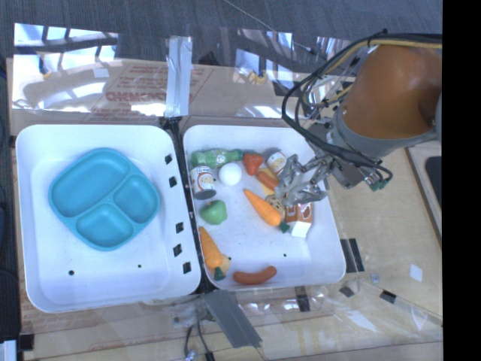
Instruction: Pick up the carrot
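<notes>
An orange carrot [263, 206] lies slantwise in the middle of the right bin [323, 258], its thick end pointing lower right. My gripper [286, 194] hangs low over the bin, right at the carrot's thick end, and touches or nearly touches it. A second carrot [212, 251] with a green top lies by the bin's left wall near the front. The wrist hides what lies just behind the gripper.
Around the carrot are a white egg [230, 174], a small can [203, 180], a green fruit [214, 212], a green bottle [215, 157], a sausage [254, 276] and a carton [302, 217]. The left bin [45, 277] holds a blue divided plate [105, 198].
</notes>
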### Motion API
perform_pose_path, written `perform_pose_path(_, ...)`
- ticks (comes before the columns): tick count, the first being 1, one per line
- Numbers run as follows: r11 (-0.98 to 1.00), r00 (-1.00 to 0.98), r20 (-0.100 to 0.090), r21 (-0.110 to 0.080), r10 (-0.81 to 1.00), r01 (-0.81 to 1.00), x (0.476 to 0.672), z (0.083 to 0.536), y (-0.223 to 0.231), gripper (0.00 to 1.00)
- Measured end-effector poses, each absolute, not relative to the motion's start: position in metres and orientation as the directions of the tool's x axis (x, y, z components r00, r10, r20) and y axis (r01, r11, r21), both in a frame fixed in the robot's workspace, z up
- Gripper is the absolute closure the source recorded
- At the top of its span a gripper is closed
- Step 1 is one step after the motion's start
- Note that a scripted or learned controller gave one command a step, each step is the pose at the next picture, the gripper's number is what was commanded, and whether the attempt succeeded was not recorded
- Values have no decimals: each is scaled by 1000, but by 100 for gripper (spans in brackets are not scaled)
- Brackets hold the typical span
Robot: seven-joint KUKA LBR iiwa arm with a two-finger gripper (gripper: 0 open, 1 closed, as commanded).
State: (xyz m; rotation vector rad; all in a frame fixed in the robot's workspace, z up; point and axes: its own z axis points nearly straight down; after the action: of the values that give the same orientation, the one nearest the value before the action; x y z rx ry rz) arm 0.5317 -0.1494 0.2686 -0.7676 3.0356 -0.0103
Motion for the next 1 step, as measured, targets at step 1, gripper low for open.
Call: perform_pose_path(1, 895, -895, -1, 0, -446, -446, 510, 92, -136, 100)
